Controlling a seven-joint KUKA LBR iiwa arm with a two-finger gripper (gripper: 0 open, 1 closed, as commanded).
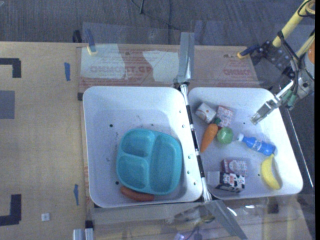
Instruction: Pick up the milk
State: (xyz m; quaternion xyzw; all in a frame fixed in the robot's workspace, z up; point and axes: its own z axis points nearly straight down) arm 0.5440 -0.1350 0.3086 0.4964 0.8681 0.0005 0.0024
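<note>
The milk (233,174) is a small carton printed with a black-and-white cow pattern and a pinkish upper panel. It lies flat on its side on the floor of the right bin (292,134), in the near part of that bin, close to the front wall. It sits apart from the other contents, and nothing grips or touches it.
</note>
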